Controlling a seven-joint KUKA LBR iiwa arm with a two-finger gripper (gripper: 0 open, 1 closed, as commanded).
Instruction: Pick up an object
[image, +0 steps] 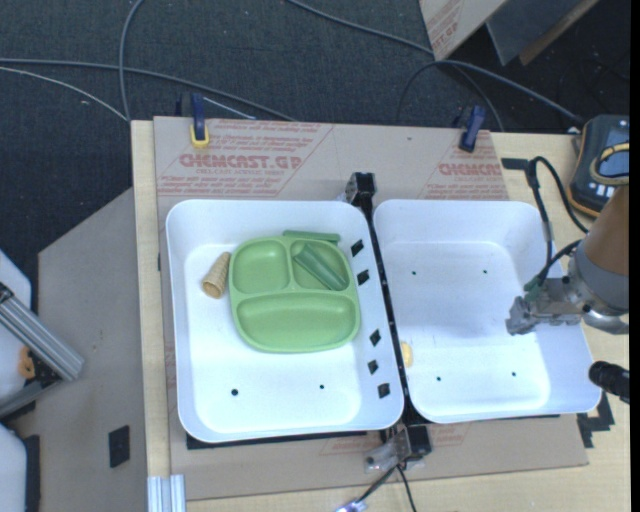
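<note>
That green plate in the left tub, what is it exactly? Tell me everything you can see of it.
The green plate is a divided tray with rounded corners, in matte light green that looks like plastic. It has three compartments: two small ones at the far side and one wide one nearer the camera. It lies flat, right side up, in the far half of the left bin. A darker green piece rests in its far-right compartment, and a tan cone lies against its left edge.
</note>
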